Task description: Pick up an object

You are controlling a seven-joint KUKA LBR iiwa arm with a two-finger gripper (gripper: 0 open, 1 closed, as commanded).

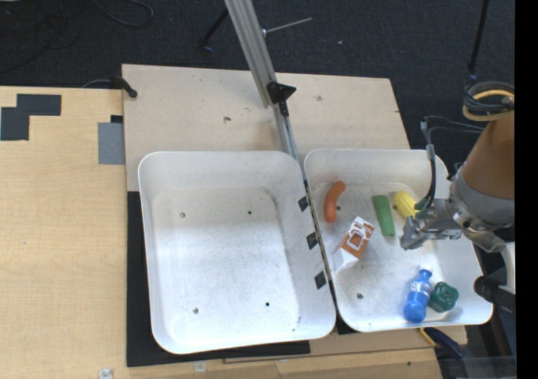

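Note:
The right bin (370,169) holds several objects. An orange sausage-shaped piece (334,201) lies near its left wall. Below it is a white and orange carton (356,240). A green stick (384,215) and a yellow piece (404,202) lie in the middle. A blue bottle (417,296) and a dark green lump (444,297) rest at the front right. My gripper (415,234) hangs low over the bin floor, just right of the green stick and below the yellow piece. I see nothing between its fingers.
The left bin (168,176) stands beside the right one, with a divider rail (313,239) between them. A slanted aluminium post (252,41) rises behind the bins. The arm's orange band (496,159) fills the right edge.

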